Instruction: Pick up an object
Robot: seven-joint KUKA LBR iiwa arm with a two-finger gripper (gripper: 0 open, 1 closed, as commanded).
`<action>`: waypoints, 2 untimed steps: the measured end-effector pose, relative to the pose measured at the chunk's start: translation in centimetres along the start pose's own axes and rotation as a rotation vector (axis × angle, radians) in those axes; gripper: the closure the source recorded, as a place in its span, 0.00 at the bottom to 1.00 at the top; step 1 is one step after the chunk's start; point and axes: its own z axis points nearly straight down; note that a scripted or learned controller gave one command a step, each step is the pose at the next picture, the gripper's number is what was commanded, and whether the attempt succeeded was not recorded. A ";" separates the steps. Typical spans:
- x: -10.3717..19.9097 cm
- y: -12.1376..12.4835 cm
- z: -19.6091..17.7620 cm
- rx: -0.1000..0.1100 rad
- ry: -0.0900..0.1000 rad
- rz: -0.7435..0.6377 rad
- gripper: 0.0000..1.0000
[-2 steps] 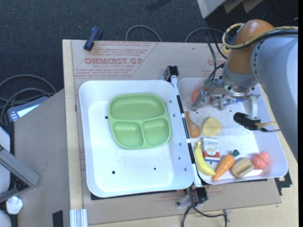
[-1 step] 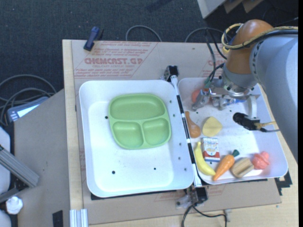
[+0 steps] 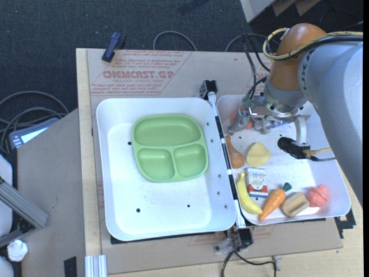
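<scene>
My gripper (image 3: pixel 254 120) hangs low over the far left part of the right bin (image 3: pixel 340 209). An orange-red object (image 3: pixel 235 118) lies just to its left, by the bin's wall. Below the gripper sits a pale yellow piece (image 3: pixel 258 153), with an orange piece (image 3: pixel 236 156) beside it at the left wall. Along the bin's near side lie a small carton (image 3: pixel 256 181), a banana (image 3: pixel 245 196), a carrot (image 3: pixel 273 202), a tan bread roll (image 3: pixel 294 203) and a pink toy (image 3: pixel 317 195). I see nothing gripped.
The left bin (image 3: pixel 112 172) holds a green divided plate (image 3: pixel 170 146). A clip (image 3: pixel 209 88) sits at the far end of the ridge between the two bins. A blue object (image 3: pixel 112 46) lies at the board's far left corner.
</scene>
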 end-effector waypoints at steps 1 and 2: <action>-2.1 0.6 -0.3 -0.034 -0.002 0.005 0.00; -1.3 0.7 -0.5 -0.040 -0.006 0.006 0.00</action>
